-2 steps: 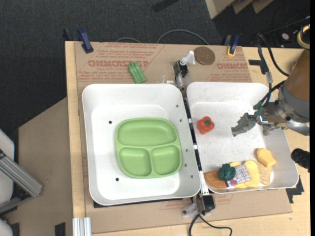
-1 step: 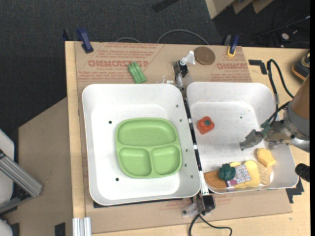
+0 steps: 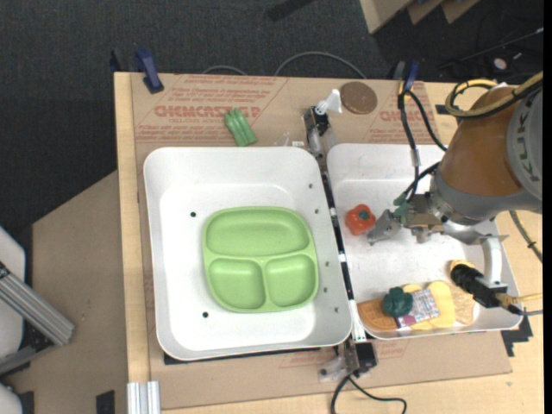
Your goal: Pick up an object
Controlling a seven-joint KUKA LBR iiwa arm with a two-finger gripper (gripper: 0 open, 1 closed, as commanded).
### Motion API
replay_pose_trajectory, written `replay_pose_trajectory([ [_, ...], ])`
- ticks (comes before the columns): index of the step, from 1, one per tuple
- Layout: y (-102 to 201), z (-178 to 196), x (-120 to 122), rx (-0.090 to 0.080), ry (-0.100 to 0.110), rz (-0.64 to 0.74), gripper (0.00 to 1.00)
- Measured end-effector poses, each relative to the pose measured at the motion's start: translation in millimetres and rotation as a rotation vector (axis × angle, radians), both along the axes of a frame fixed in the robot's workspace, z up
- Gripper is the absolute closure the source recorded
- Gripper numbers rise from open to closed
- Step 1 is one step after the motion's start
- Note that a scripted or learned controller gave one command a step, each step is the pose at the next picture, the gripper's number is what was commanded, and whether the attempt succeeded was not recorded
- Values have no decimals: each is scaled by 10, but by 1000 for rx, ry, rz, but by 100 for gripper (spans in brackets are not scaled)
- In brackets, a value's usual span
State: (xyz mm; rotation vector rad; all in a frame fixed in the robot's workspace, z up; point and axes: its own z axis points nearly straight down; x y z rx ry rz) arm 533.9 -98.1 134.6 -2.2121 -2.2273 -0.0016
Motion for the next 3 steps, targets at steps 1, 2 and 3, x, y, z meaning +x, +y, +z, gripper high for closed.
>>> replay_pose_trajectory([
  [1,-97,-529,721,-4,-4,-4,0],
  [2,-5,-508,1254,-7,0,-5,0],
  [3,21,-498,1329,-4,-4,-7,0],
])
